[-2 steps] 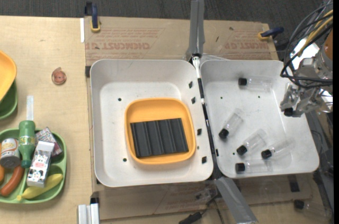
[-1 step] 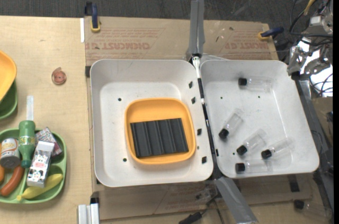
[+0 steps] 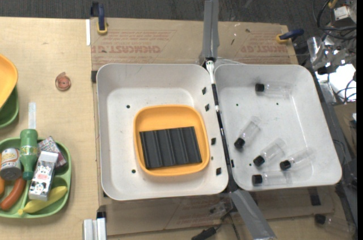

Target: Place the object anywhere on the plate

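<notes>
Bins sit side by side on the bench, touching along their inner edges. The left bin point(image 3: 113, 120) carries an orange plate point(image 3: 170, 114) at its middle, and a black ribbed slab point(image 3: 170, 147) lies flat on that plate, filling most of it and reaching toward its near edge. The right bin point(image 3: 317, 120) holds five clear vials with black caps: one vial point(image 3: 266, 87) near the far edge, a second point(image 3: 247, 134) by the left edge, and three more point(image 3: 271, 152) point(image 3: 296, 161) point(image 3: 266, 177) clustered toward the near edge, all lying on their sides and apart from one another. At the bench's left edge rests a green tray point(image 3: 57, 199) of toy food, and a yellow dish point(image 3: 7, 85) sits beyond it. As for the gripper, I cannot tell how its fingers stand or whether it has hold of anything.
</notes>
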Robot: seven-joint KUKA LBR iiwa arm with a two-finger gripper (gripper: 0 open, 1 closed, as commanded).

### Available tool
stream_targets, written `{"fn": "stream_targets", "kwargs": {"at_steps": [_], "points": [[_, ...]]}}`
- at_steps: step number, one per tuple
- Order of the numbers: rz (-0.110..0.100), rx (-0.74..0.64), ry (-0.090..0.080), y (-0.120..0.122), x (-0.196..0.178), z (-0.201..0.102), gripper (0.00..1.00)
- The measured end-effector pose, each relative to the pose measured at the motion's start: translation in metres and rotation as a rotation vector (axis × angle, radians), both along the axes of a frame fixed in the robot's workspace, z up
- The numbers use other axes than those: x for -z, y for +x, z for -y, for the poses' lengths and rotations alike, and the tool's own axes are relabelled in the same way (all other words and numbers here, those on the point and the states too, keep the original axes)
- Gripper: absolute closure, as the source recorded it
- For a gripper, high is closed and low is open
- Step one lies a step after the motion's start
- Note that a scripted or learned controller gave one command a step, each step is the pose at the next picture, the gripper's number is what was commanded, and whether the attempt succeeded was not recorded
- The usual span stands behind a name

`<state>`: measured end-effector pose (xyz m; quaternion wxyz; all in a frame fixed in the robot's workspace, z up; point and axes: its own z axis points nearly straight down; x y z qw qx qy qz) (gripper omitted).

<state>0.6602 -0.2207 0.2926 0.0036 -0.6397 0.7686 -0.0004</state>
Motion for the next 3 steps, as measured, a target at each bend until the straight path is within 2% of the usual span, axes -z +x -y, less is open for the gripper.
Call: {"fn": "stream_targets", "kwargs": {"at_steps": [1, 2, 3], "points": [[-0.001, -0.248, -0.001, 0.000, -0.062, 0.000, 1.00], [-0.005, -0.497, -0.001, -0.074, 0.087, -0.016, 1.00], [0.000, -0.783, -0.002, -0.023, 0.009, -0.021, 1.00]]}}
